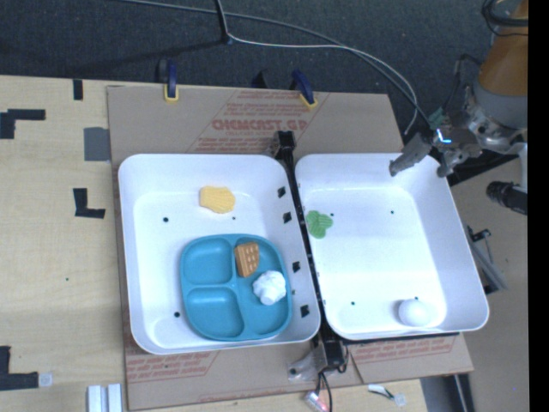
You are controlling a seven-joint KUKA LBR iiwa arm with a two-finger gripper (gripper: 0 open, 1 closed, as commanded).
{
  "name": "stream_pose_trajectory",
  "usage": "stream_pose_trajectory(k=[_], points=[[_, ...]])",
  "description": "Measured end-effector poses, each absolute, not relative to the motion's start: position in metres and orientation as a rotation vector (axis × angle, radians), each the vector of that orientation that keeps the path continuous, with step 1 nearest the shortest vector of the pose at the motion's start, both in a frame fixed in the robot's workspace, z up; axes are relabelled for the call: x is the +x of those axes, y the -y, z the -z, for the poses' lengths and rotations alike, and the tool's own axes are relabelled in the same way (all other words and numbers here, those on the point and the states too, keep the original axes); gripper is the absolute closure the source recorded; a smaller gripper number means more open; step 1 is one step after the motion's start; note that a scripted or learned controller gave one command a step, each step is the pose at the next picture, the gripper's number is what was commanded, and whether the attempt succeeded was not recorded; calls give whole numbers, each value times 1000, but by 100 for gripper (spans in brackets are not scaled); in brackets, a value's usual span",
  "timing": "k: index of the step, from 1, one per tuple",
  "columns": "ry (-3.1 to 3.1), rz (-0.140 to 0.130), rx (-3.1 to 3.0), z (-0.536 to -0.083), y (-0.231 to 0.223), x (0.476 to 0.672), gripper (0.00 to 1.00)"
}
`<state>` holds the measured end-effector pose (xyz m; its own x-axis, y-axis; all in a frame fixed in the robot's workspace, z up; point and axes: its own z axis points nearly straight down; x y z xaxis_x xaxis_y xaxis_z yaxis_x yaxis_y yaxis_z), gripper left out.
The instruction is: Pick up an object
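**Gripper above the right bin's far corner, nothing in its grasp**

Here, seen from the one camera above the bench, the gripper [422, 163] hangs over the far right corner of the right bin [446, 230]; its two dark fingers [407, 161] are spread apart, with nothing between them and nothing touched; the grey arm with its orange band enters from the upper right.

Inside the right bin, a green object [320, 224] lies against the left wall, beside the divider; a white ball [417, 312] sits near the front right corner; the floor between them is bare white, well apart from the gripper.

In the left bin [141, 230], a yellow piece [218, 199] rests toward the back; a blue sectioned tray [206, 307] carries a brown waffle-like piece [247, 258] and a white lump [270, 287] along its right side.
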<state>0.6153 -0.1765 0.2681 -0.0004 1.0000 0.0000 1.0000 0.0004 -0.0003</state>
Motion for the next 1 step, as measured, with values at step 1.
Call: stream_pose_trajectory(k=[1], points=[[2223,-1,-2217,-255,128,563,0]])
